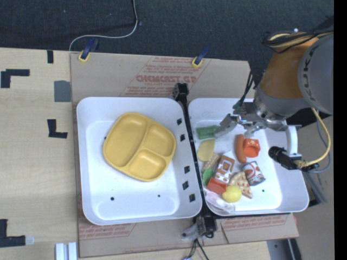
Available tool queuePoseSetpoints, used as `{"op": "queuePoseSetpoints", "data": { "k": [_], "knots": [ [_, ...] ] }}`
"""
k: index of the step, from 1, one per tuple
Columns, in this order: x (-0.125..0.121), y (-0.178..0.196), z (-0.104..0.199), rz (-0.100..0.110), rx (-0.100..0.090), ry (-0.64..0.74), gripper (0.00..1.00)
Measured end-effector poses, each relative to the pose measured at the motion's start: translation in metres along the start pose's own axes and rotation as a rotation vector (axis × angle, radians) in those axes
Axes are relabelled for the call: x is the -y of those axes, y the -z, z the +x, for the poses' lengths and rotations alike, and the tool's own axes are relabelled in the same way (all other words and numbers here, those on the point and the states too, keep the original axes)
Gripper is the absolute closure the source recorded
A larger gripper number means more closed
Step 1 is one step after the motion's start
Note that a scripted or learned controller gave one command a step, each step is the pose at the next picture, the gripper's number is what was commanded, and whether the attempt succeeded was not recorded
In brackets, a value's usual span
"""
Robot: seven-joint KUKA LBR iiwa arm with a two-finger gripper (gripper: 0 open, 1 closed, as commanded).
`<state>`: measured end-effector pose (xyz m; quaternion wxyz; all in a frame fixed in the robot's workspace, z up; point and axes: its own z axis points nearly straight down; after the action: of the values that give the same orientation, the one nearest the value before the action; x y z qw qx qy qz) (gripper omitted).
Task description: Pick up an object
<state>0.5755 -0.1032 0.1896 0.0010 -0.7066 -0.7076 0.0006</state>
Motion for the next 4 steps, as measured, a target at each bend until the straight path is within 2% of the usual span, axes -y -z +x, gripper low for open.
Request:
{"op": "queuePoseSetpoints", "data": {
  "k": [1,2,3,4],
  "knots": [
    [0.013,-0.046,-0.072,0.004,0.004,-0.007,0.00],
    [0.005,-0.088,-0.075,-0.010,0.003,0.000,0.00],
    [0.026,-0.103,-0.066,-0.009,0.005,-0.001,0.00],
    [-0.026,-0.103,-0.036,-0.007,0.003,0.003,0.00]
  ]
}}
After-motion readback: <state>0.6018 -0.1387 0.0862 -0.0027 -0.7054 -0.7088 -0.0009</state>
